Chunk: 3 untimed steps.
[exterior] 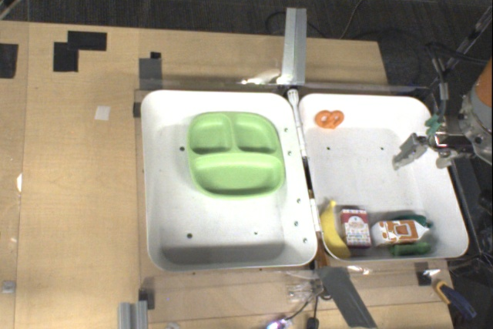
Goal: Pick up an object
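Note:
My gripper (424,156) hangs over the right edge of the right bin (370,166), open, with nothing between its fingers. Along that bin's front wall lie a yellow banana (331,231), a small red and white carton (354,227), an orange and white carton (397,229) and a green item (408,248) partly under it. An orange pretzel-shaped piece (330,119) sits alone in the bin's far left corner. The gripper is well above and to the right of the front-row objects and touches none of them.
The left bin (166,189) holds a green divided plate (233,152). A metal post (296,46) rises behind the divider between the bins. The wooden bench (69,166) stretches to the left. Cables trail off at the far right.

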### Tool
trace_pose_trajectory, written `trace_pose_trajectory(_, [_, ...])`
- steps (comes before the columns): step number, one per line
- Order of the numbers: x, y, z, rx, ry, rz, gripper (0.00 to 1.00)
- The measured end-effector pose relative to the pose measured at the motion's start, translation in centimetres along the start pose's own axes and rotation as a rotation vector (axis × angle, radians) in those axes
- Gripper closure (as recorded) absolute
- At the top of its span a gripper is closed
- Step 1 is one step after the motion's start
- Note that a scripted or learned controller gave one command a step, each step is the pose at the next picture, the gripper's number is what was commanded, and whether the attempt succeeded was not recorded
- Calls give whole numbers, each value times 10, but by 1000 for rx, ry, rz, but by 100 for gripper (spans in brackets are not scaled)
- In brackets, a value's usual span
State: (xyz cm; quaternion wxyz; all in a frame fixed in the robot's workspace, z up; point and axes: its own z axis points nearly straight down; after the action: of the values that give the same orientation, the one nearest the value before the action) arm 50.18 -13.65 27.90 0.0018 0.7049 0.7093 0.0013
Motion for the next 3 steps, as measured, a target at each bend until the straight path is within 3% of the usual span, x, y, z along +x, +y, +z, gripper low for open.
trace_pose_trajectory(1, [-40, 63, 61, 0, 0, -158, 0])
trace_pose_trajectory(2, [-25, 98, 104, 0, 0, 94, 0])
trace_pose_trajectory(3, [-54, 149, 64, -4, -2, -78, 0])
